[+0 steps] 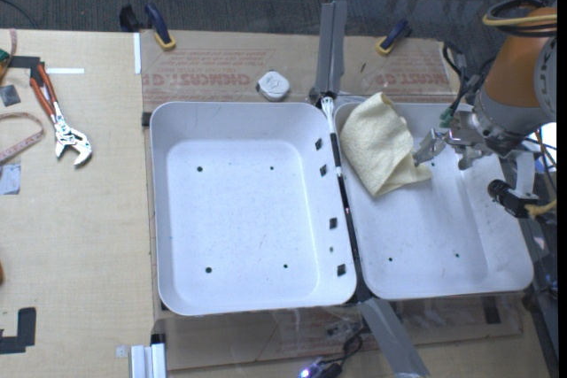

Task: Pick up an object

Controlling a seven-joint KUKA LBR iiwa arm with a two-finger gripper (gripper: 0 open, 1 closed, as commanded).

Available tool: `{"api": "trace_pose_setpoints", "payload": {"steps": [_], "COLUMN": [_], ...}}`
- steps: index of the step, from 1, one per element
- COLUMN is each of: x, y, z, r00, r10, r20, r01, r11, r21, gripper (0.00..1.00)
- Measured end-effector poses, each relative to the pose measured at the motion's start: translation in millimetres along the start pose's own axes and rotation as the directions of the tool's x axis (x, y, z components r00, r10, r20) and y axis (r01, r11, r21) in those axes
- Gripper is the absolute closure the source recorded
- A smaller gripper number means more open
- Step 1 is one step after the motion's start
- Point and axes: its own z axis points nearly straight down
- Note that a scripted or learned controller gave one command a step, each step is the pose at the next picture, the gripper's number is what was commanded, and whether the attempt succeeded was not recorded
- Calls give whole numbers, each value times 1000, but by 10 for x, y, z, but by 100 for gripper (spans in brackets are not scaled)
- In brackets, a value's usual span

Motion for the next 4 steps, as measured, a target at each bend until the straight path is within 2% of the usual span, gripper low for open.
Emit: {"api": "trace_pose_setpoints", "payload": {"steps": [1, 2, 3, 4], "x": [382, 379, 98, 216], "y": [456, 462, 472, 464], "z": [274, 172, 113, -760], "r00": [960, 960, 956, 970], "r10": [-279, -281, -292, -242], "r20": [3, 6, 4, 3], "r01": [279, 282, 292, 242], "r11": [960, 960, 956, 970], "r21": [-6, -7, -5, -5], "gripper": [0, 100, 100, 100]}}
